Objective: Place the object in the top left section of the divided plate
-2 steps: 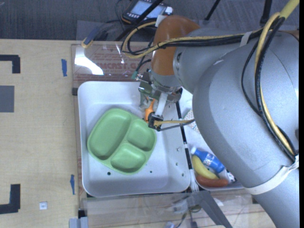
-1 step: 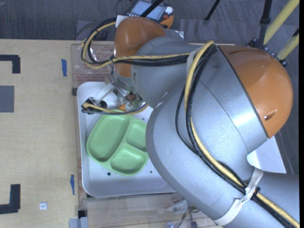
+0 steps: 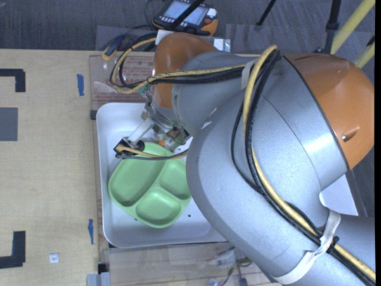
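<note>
A light green divided plate (image 3: 149, 189) lies in the white bin (image 3: 110, 121), its sections facing up. My gripper (image 3: 168, 137) hangs just over the plate's far edge, at the top of the plate, mostly covered by my own wrist and arm. A small brownish and green bit shows at the gripper's tip, too small to name. The plate's right part is hidden under the arm.
The big grey arm with its orange band (image 3: 333, 94) covers the right half of the view, the second bin included. A pale wooden bench top (image 3: 44, 159) lies to the left. A handheld pendant (image 3: 181, 14) and cables rest behind the bin.
</note>
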Robot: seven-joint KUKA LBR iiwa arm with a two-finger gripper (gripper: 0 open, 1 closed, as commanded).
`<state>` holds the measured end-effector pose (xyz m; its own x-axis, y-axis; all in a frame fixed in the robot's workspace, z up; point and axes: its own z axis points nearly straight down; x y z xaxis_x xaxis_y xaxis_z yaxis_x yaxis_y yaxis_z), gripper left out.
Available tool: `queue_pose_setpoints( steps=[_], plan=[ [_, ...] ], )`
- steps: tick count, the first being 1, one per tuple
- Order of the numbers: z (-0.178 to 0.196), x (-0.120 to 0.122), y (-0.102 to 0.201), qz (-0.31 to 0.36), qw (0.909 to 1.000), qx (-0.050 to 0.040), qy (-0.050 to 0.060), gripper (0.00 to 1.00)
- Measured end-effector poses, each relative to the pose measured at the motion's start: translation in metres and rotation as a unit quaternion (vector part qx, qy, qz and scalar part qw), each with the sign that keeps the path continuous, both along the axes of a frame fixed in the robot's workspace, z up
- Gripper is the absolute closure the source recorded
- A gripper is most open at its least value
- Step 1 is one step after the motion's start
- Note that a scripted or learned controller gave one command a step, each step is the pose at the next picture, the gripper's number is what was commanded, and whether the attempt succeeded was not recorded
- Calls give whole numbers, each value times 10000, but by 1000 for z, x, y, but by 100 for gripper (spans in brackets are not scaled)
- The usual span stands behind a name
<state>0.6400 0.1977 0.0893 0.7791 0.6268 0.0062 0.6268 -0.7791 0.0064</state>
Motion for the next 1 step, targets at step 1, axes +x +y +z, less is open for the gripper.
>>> queue_pose_setpoints(
  steps=[1],
  plan=[
    [-2, 4, -1, -2323, 9726, 4, -29, 100]
  ],
)
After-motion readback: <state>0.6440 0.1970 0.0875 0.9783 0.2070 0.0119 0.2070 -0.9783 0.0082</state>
